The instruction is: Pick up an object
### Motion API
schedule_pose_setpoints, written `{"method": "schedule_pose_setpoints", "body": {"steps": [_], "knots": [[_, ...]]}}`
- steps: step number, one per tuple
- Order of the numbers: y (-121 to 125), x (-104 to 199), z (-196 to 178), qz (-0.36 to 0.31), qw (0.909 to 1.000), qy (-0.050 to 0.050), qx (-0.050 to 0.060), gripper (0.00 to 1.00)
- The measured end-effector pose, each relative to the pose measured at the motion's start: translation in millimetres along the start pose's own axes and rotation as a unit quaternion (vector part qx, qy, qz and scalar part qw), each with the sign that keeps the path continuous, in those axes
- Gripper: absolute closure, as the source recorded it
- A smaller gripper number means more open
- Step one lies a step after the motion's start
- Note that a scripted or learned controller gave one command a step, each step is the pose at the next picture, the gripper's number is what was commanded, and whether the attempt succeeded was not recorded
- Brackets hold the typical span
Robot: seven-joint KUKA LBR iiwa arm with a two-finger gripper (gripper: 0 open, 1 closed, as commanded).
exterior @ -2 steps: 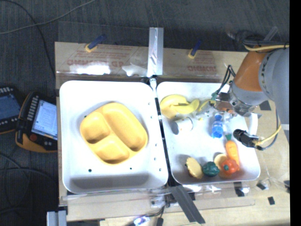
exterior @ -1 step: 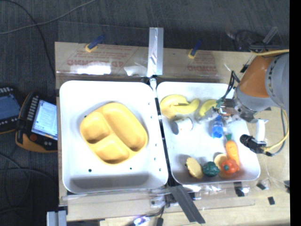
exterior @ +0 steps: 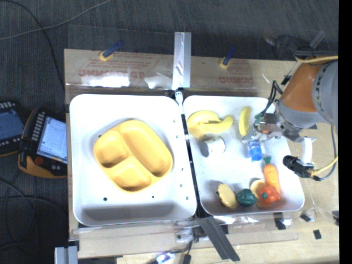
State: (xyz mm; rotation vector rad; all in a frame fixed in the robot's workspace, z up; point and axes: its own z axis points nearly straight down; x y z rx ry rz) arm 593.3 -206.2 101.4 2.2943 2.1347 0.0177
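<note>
Around the bench: clutter outside the bins

A handheld control pendant (exterior: 44, 143) with a lit screen lies on the dark carpet at left. Two blue-and-yellow clamps (exterior: 111, 50) (exterior: 227, 58) pin a clear plastic sheet (exterior: 132, 70) along the bench's far edge.

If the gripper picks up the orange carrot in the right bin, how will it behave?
The orange carrot with a green top looks like stiff plastic, so probably rigid and light. Its tapered, rounded shape may slip or roll. It lies against the red-orange toy, which might shift.

Bright, even overhead light — soft shadows, slightly blurry.
</note>
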Motion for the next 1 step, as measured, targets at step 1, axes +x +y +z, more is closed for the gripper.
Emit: {"method": "schedule_pose_setpoints", "body": {"steps": [1], "knots": [[10.4, 62.2, -107.2, 0.069, 0.9976, -0.003, 0.008, 1.0]]}}
